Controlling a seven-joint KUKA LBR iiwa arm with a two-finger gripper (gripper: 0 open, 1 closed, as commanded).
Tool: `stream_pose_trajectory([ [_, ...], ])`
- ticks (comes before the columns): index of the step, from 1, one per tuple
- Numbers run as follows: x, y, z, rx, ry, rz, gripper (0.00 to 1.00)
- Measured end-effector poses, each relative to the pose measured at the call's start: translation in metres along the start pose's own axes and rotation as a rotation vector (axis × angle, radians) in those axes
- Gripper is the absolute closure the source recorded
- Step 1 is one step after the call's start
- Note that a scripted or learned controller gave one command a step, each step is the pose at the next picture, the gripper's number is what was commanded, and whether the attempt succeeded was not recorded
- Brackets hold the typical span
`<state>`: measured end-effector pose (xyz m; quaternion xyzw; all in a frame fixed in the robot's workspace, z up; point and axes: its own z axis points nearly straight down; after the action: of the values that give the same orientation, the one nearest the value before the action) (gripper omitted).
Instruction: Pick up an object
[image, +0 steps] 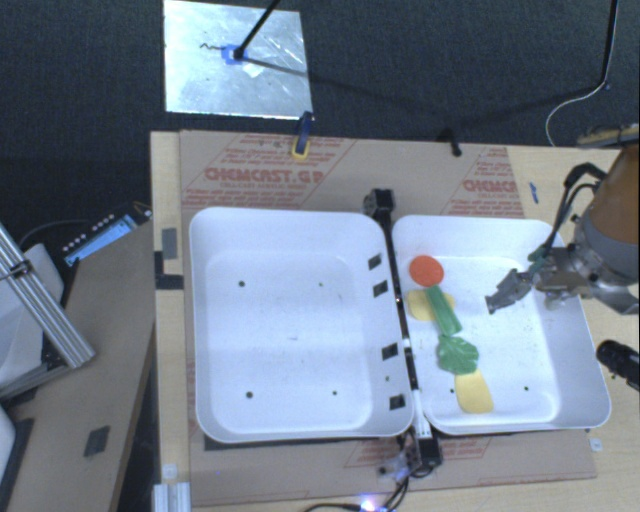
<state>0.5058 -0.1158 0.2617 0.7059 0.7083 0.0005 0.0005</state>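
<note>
The right-hand shallow white plastic bin (575, 395) carries every candidate, all lined up near its left wall beside the divider. Counted from the top: one round orange-red disc (427, 269), one long green spatula-like toy (449, 330) with a narrow handle and a broader ruffled end, and two pale yellow flat pieces, a yellow piece half under the green handle (421, 306) and a yellow piece at the lower end of the row (475, 395). That makes four small things; the left-hand shallow white plastic bin (290, 320) sits alongside on the table (520, 175).

All look like light moulded plastic, stiff and smooth, so likely slippery and prone to skidding on the bin floor. The orange-red disc stands apart from the rest and could be taken across its width. The green toy is best taken across its narrow handle, though it overlaps a yellow piece there. The flat yellow pieces lie low and offer little to pinch.

The grey two-finger gripper (503, 295) hovers over the middle of the right bin, just right of the row, holding nothing; whether the jaws are parted I cannot tell at this resolution.
</note>
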Motion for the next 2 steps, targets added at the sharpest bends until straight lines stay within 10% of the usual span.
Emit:
stream_pose_trajectory([
  [1,0.035,0.031,0.182,0.001,0.001,-0.001,0.00],
  [2,0.023,0.086,0.176,-0.005,-0.001,-0.002,0.00],
])
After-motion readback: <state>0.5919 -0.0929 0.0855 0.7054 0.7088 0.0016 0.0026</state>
